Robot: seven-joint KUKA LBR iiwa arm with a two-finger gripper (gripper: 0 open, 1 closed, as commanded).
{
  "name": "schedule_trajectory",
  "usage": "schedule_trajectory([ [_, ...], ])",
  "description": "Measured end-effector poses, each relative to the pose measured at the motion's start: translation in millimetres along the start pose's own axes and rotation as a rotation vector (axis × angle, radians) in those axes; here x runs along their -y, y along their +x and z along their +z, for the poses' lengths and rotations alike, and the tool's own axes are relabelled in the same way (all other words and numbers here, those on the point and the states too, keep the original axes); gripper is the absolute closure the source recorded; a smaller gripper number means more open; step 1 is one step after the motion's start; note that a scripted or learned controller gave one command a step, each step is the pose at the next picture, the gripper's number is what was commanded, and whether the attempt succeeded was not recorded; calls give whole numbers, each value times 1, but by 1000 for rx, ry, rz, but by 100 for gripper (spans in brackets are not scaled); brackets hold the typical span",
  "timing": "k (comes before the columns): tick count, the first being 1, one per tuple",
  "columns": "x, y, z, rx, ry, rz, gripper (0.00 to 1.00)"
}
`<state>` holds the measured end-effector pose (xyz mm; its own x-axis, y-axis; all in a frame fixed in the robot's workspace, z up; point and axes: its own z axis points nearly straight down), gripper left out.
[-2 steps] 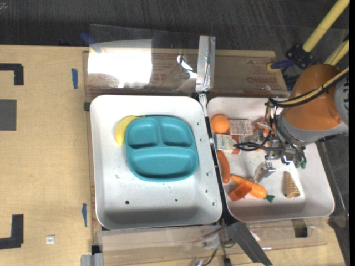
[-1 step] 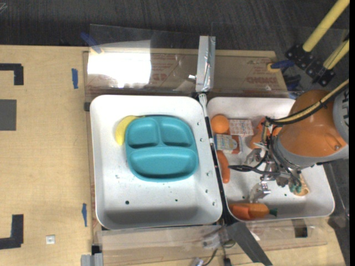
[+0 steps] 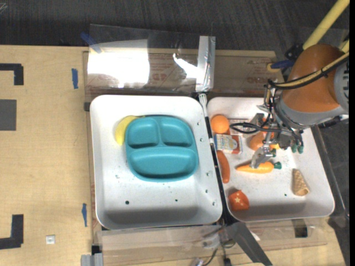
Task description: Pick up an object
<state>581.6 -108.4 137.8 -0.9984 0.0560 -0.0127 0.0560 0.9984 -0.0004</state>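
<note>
Gripper (image 3: 260, 158) hangs low in the right bin (image 3: 319, 204), tips at the carrot (image 3: 256, 168) just beneath; finger state: cannot tell. Nothing looks lifted yet, so grasp and raise remain. Left of it a sausage (image 3: 224, 167), tomato (image 3: 239, 200), orange (image 3: 219, 124); farther left, teal tray (image 3: 161, 147) in the left bin (image 3: 105, 170). Cardboard-topped bench (image 3: 39, 165), dark floor beyond.

glossy teal plastic tray (image 3: 161, 147), matt cardboard bench (image 3: 41, 148)
</note>
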Motion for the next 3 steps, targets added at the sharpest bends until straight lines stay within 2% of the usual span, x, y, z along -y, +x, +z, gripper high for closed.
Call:
schedule_trajectory([
  [1, 10, -19, 49, 0, 1, 14, 0],
  [2, 9, -21, 36, 5, 2, 12, 100],
  [3, -27, -84, -52, 2, -1, 3, 100],
])
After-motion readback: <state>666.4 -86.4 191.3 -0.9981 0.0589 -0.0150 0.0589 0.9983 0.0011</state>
